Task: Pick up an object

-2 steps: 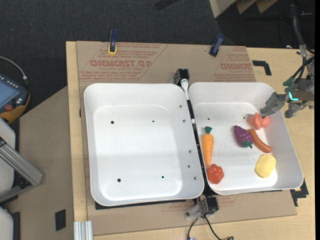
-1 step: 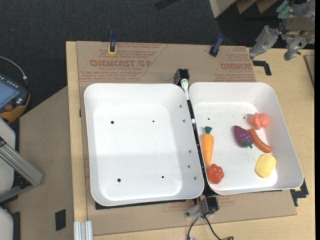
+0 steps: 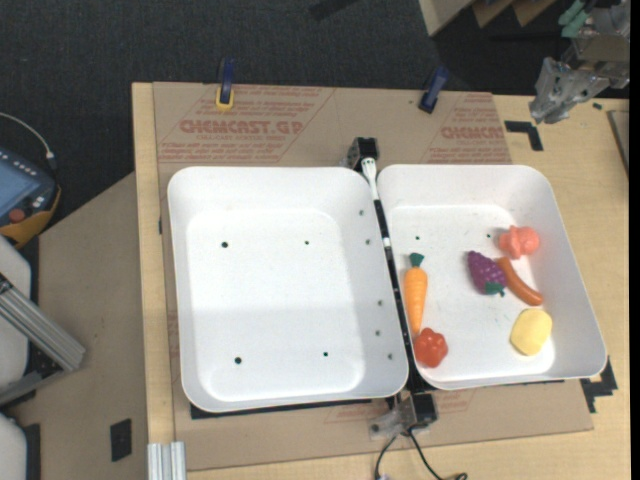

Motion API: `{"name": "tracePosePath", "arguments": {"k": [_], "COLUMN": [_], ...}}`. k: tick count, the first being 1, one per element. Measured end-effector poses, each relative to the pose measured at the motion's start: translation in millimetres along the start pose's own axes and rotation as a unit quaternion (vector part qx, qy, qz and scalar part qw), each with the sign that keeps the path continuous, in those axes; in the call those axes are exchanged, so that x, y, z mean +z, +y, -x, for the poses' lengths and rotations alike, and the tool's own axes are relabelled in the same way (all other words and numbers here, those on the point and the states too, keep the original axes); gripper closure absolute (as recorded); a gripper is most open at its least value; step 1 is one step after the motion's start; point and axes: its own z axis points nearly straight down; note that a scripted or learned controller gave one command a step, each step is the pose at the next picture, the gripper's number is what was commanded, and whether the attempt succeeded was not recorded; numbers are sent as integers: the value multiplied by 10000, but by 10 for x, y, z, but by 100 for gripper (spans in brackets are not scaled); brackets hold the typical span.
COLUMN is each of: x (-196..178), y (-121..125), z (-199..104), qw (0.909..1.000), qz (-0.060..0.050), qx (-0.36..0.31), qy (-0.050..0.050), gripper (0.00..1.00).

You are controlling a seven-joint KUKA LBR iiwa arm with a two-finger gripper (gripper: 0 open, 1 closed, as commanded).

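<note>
- Left bin (image 3: 200, 268), white, with four small dark dots on its floor.
- Right bin (image 3: 560, 218), touching the left one along a dark seam.
- Brown board (image 3: 150, 168) under both bins, with red print along its far edge.
- Two clamps on that edge: yellow-blue clamp (image 3: 226, 85), blue clamp (image 3: 434, 88).
- Dark carpet (image 3: 100, 28) beyond.

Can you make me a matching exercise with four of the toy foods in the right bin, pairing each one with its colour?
Things:
1. carrot
2. grapes
3. lemon
4. tomato

Colours:
A. purple
B. red
C. orange
D. yellow

Pairs: 1-C, 2-A, 3-D, 4-B
</note>
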Motion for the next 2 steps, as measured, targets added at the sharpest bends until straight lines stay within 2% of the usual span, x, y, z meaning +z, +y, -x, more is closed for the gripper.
{"name": "tracePosePath", "arguments": {"k": [1,2], "x": [717,678], "y": [-363,-342], "z": [-338,-320], "qw": [10000,10000], "qz": [-78,-34], "qx": [-2,6], "qy": [23,13], "gripper": [100,0]}}
